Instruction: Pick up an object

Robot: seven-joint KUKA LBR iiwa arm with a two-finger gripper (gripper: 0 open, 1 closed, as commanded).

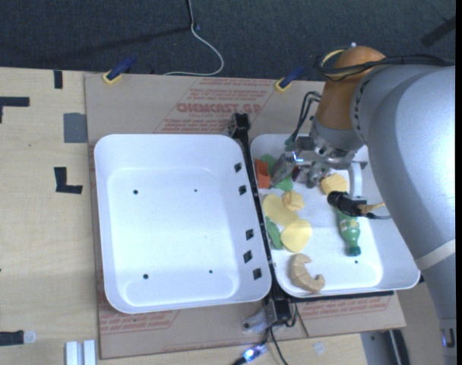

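The gripper (305, 167) hung low over the back of the right bin (371, 274), among a cluster of toy food pieces by the divider between the two bins. Whether it was spread or pressed together could not be told — the wrist and its fittings hid the tips from above, and nothing could be seen pinched there.

To do this step well, the arm would probably want to settle on a single piece rather than the heap. The orange piece (262, 175) and the green piece (282, 182) lay touching each other right against the bin wall, which seems an awkward place for a clean close. A better candidate might be the small yellow lump (292, 200) just in front of the gripper, or the yellow chunk (335, 182) to its right, each with some bare floor around it.

Nearer the front lay a pale yellow wedge (297, 236), a tan croissant-shaped piece (305, 273) and a green bottle-like toy (349, 233) with a dark cap (well apart from the wedge). All looked small, smooth and rounded, likely to slip from a shallow grip. The left bin (170, 217) sat beside it.
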